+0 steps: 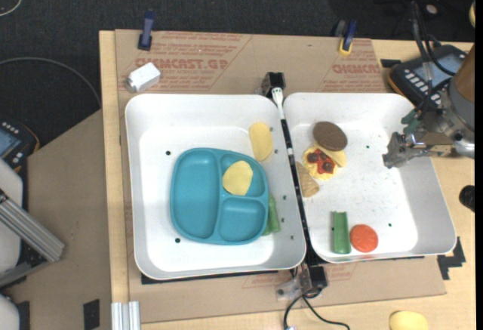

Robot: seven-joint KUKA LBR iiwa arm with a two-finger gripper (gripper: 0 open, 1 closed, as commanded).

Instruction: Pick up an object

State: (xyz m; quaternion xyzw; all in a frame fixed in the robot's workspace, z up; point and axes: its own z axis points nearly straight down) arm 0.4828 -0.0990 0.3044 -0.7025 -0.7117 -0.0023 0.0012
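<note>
Over the right bin's [423, 192] far edge hovers the claw [398, 152] — grip state impossible to tell. Nearby sits a brown disc [330, 135] — well apart.

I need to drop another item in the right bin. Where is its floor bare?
Bare floor lies between the brown disc and the gripper, and right of the orange piece. It is crowded along the divider, around the pizza slice and green block.

arm [462, 106] cut off at right edge, yellow object [407, 320] cropped at bottom
</note>
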